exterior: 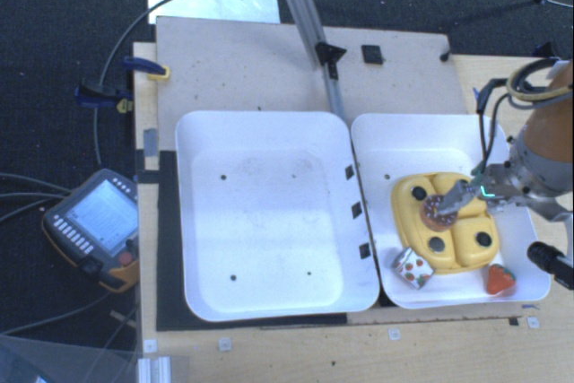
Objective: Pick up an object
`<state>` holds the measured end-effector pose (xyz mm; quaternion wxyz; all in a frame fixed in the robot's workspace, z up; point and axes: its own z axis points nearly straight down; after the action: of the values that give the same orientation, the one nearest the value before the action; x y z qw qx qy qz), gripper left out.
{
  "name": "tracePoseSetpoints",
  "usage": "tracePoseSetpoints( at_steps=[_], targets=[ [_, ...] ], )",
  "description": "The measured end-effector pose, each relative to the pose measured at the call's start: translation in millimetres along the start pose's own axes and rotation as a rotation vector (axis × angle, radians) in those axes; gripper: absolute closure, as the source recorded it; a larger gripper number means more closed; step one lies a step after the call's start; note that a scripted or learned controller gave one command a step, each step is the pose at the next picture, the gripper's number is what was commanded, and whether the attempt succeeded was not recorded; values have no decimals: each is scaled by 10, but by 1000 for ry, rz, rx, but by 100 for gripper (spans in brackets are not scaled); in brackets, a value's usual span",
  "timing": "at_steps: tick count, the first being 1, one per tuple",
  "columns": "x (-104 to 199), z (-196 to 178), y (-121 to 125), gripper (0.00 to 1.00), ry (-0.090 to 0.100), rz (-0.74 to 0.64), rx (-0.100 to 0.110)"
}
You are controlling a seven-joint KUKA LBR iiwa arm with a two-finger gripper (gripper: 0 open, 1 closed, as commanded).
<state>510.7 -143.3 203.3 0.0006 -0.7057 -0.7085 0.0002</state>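
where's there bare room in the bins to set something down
The left bin offers bare floor wall to wall. In the right bin, the back strip is free; the front is crowded by the yellow toy, patterned cube, strawberry and gripper.

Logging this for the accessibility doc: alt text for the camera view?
The grey arm's gripper reaches from the right over a yellow moulded plastic toy in the right white bin. A small patterned cube and a red strawberry-like toy lie beside it.

Hand (446, 205) low over the yellow block (448, 233) in the right bin (421, 134), a small patterned cube (412, 267) and red piece (500, 280) alongside.
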Motion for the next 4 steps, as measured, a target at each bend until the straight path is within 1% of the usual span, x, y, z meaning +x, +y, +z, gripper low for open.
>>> tracePoseSetpoints(
  at_steps=[1, 2, 3, 4],
  targets=[
    [0, -10, 8, 0, 0, 0, -3],
    [-85, 508, -50, 0, -1, 3, -1],
    [-9, 841, 69, 0, 8, -9, -13],
    [103, 977, 155, 0, 23, -14, -20]
  ],
)
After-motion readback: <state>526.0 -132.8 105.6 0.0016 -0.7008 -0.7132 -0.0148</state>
